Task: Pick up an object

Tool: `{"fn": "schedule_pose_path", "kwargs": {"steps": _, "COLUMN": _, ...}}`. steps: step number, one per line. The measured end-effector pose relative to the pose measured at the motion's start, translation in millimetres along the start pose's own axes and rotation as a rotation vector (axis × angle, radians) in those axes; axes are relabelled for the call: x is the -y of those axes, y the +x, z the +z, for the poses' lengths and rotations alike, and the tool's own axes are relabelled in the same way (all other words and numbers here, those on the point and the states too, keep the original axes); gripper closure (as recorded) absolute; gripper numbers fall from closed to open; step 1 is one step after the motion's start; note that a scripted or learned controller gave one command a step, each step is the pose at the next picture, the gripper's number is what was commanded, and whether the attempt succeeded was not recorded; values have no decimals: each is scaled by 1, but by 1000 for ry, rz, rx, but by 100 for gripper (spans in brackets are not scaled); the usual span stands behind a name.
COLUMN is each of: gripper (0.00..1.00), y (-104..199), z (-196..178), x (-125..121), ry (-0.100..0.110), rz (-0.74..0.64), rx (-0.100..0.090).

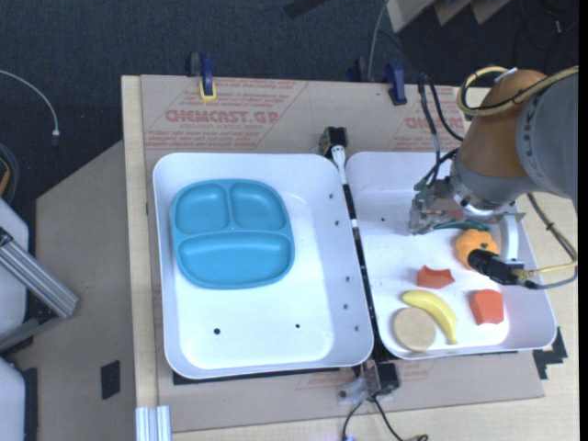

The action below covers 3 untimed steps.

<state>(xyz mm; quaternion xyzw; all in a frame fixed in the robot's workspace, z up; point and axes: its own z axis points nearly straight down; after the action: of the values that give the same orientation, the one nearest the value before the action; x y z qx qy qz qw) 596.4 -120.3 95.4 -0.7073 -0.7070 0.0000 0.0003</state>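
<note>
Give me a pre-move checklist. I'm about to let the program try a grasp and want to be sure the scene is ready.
1. Gripper inside the right bin: ok.
2. Gripper lined up over an object: not ok, it is over bare floor at the bin's far side.
3. Gripper open or shut: cannot tell.
4. Objects to pick in that bin: ok. There is a banana, tan disc, red piece, orange block and orange fruit.
5. Objects spaced apart: not ok for the banana and disc, which touch; ok for the block and red piece.
6. Left bin out of the way: ok. Its blue plate lies well clear.
</note>
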Motion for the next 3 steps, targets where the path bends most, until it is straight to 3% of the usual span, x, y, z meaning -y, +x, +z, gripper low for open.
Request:
{"fn": "schedule_pose_path", "kwargs": {"steps": 2, "gripper": 100, "y": -11, "z": -124, "x": -3, "ry": -8, "rz": -1, "rx": 3}}
{"fn": "schedule_pose_path", "kwargs": {"steps": 3, "gripper": 100, "y": -12, "z": -133, "x": -4, "ry": -5, "rz": -1, "rx": 2}}
